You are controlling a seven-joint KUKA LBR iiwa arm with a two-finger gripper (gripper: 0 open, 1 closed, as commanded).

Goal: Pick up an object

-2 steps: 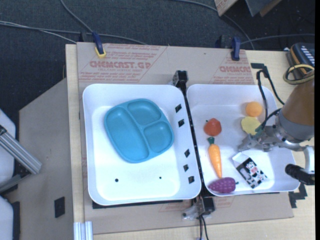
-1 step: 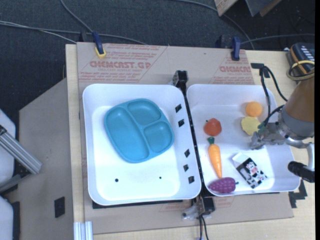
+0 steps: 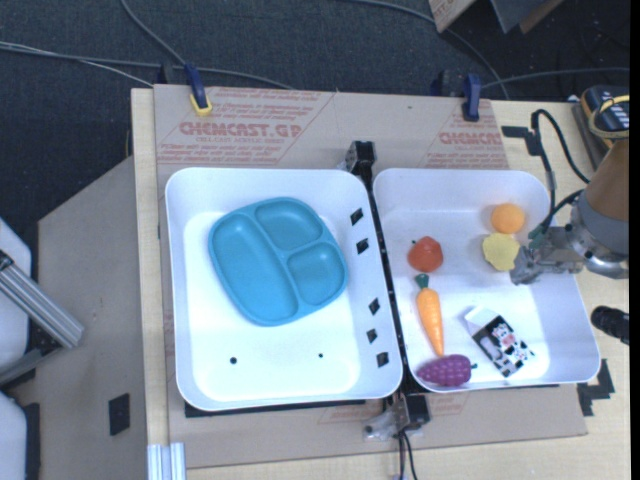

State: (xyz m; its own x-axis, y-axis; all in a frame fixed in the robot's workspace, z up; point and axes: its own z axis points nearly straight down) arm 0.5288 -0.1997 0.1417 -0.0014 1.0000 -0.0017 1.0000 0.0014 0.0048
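On my screen the left bin point(image 3: 190, 268) holds a blue divided plate point(image 3: 277, 259), lying flat in its upper half. In the right bin point(image 3: 455, 190) I see a red tomato point(image 3: 426, 254) near the divider, a carrot point(image 3: 430, 315) just below it, and purple grapes point(image 3: 445, 371) at the front wall. A small black-and-white carton point(image 3: 499, 341) lies to their right. Farther back sit an orange point(image 3: 508, 218) and a yellow lemon point(image 3: 500, 251), close together. The gripper point(image 3: 527, 265) hovers just beside the lemon; I cannot tell how it is set.
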